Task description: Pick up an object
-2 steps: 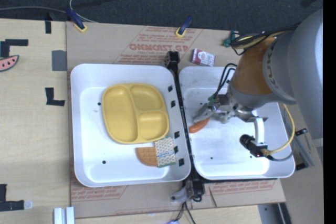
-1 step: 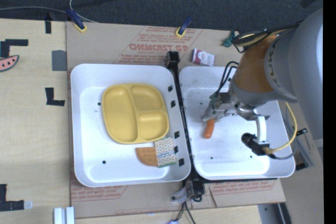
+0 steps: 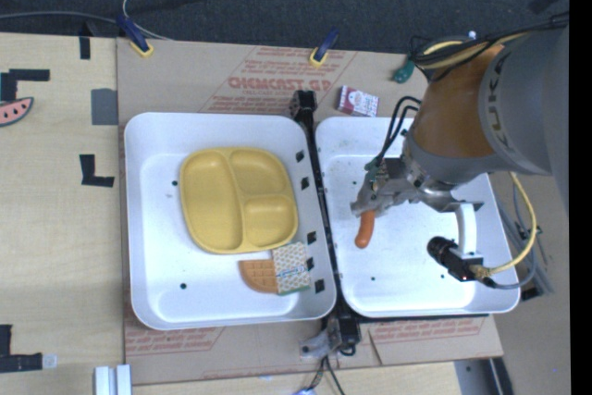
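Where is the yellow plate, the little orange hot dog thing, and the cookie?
Yellow divided plate (image 3: 239, 199): camera view, point on the ridge between its compartments.
Orange sausage-shaped toy (image 3: 364, 230): camera view, point on its middle, in the right bin.
Round tan cookie (image 3: 258, 274): camera view, point on its uncovered left part.

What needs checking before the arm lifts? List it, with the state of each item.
1. Gripper is over the right bin: ok.
2. Orange sausage-shaped piece sits directly under the gripper: ok.
3. Piece is between the fingers: cannot tell.
4. Space around the piece has no neighbours to snag: ok.
5. Left bin contents, the yellow divided plate and the waffle piece, lie apart from the lift path: ok.
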`<state>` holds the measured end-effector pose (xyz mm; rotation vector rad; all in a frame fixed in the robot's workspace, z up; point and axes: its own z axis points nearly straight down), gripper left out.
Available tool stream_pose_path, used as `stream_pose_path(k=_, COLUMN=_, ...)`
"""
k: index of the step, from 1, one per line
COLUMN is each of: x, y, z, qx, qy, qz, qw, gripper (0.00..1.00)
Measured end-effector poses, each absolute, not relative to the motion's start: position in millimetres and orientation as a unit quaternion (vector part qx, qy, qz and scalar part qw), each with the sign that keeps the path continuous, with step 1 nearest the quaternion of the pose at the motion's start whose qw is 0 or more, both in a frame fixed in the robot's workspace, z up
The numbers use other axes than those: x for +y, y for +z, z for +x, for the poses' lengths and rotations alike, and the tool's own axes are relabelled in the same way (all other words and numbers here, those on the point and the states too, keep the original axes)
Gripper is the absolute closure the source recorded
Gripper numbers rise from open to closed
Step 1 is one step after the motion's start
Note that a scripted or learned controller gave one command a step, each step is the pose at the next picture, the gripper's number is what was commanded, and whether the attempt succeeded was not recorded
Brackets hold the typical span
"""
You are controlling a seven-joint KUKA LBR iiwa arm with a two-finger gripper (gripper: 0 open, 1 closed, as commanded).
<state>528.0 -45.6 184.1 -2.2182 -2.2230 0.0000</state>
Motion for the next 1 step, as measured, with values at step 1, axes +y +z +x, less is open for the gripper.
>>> stream_pose_path(k=1, x=-0.5, y=239.4, z=492.9, qx=-0.708, qy=0.0002, qz=-0.706, qw=0.001, gripper=1.00)
